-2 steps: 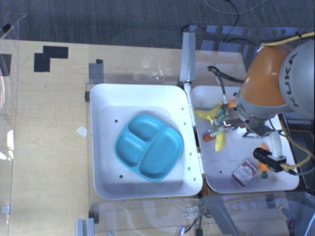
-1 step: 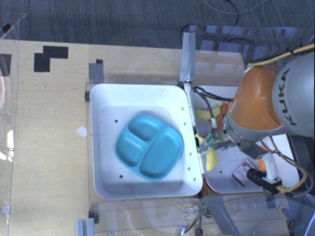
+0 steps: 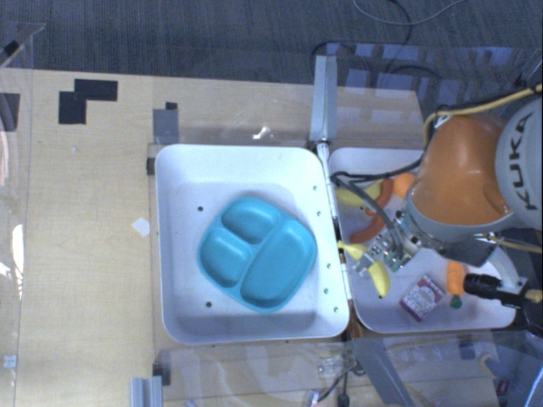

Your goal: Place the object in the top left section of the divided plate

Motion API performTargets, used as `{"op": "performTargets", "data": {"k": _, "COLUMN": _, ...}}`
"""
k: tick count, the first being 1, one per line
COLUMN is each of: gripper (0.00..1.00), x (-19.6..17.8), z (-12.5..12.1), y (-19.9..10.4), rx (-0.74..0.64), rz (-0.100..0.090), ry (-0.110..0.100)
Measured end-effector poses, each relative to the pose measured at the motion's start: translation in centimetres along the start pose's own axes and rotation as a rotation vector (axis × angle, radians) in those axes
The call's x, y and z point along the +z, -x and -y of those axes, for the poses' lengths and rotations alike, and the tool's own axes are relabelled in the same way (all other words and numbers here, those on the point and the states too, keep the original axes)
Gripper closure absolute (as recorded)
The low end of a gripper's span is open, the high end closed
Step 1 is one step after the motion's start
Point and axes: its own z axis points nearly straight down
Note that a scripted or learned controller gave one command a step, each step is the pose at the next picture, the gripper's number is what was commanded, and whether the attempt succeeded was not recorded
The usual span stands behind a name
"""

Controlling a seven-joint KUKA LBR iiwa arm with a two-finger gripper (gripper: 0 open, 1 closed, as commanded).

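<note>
I see the gripper (image 3: 383,255) low in the right bin (image 3: 484,316), over a banana (image 3: 376,276); finger state I cannot tell. The plate (image 3: 258,253) sits in the left bin (image 3: 182,227).

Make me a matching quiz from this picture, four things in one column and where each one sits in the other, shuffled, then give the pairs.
Things:
1. blue divided plate
2. banana
3. carrot
4. gripper

Places:
A. right bin, near its right side, below the arm
B. middle of the left bin
C. over the left part of the right bin, above the banana
D. right bin, close to the wall between the bins

Pairs: 1-B, 2-D, 3-A, 4-C
</note>
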Motion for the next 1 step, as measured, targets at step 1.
{"op": "performTargets", "data": {"k": 1, "gripper": 1.0, "x": -2.54, "z": 3.98, "y": 8.83, "rx": 0.098, "rz": 0.004, "ry": 0.001}}
